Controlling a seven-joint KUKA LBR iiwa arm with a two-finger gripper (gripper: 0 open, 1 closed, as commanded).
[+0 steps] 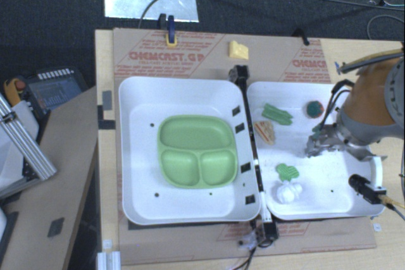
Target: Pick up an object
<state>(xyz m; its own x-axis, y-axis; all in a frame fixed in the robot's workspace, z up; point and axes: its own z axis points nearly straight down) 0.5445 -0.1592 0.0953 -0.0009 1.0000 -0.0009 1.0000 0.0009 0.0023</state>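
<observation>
The right white bin (pixel 329 202) holds several small objects. A long green piece (pixel 276 114) lies near its back, with a dark round ball (pixel 314 109) to its right. A tan ridged piece (pixel 264 131) sits by the bin's left wall. Near the front lie a small green piece (pixel 286 171) and a white lumpy piece (pixel 286 191). My gripper (pixel 314 147) hangs low over the bin's middle right, pointing down onto bare floor. It is apart from the ball behind it and from the small green piece to its front left.
The left bin (pixel 136 155) carries a green divided plate (pixel 195 150). A yellow block (pixel 238 49) and a clamp (pixel 169 31) rest on the cardboard behind the bins. A black fitting (pixel 364 188) juts over the right bin's front right corner. The grey arm (pixel 373 104) covers the bin's right side.
</observation>
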